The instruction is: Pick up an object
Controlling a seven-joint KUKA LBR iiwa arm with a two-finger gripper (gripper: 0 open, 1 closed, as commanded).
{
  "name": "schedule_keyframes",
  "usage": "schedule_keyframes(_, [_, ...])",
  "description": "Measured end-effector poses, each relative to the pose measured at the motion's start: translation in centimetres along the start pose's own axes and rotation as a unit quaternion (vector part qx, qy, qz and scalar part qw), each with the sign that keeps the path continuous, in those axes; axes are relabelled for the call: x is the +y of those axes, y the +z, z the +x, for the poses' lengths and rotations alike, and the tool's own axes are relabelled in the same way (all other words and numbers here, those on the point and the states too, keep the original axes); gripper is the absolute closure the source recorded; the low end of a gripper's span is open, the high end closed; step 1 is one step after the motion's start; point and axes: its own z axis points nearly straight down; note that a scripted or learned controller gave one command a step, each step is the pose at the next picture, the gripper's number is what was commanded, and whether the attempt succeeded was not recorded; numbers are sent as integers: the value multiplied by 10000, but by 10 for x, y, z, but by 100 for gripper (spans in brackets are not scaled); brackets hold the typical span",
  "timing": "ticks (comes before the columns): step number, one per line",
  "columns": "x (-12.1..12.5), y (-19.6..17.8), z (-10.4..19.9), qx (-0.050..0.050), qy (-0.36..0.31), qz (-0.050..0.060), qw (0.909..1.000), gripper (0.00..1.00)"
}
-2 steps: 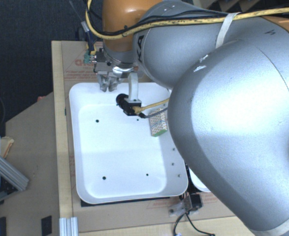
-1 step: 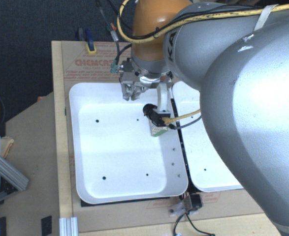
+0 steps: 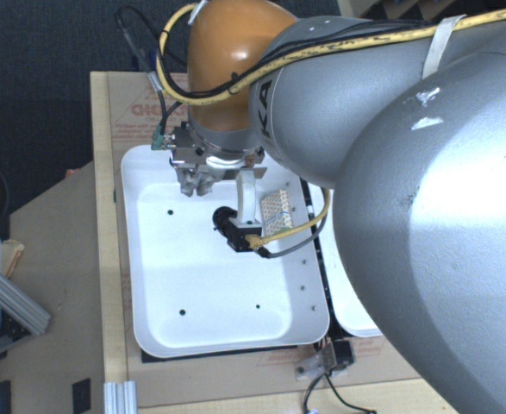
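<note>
step: reach | fingers [image 3: 196, 182]: open-or-closed state unreadable, low over left bin [image 3: 153, 317] | patterned card [image 3: 275, 210]: lies just right of fingers, long axis running away from camera | nothing gripped

This looks like a robot lab or a workshop. A big grey robot arm [image 3: 408, 145] with an orange band [image 3: 227, 41] and a yellow cable [image 3: 339, 37] reaches over a bench [image 3: 106, 231]. White bins [image 3: 149, 317] sit on brown board on the bench. Loose black wires [image 3: 136, 33] hang near the arm, and a plug [image 3: 339, 352] lies at the front. Metal bars [image 3: 11, 300] stand at the left, by a dark carpet floor [image 3: 37, 59].
</note>
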Motion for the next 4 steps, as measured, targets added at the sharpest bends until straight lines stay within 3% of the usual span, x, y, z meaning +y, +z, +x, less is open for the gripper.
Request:
schedule_keyframes(1, [-52, -10, -12, -10, 34, 6, 10000, 100])
schedule_keyframes(2, [-103, -46, -1, 0, 10, -6, 10000, 100])
schedule_keyframes(3, [-101, -54, -2, -4, 24, -8, 10000, 100])
schedule_keyframes(4, [-109, -102, -2, 6, 21, -50, 10000, 100])
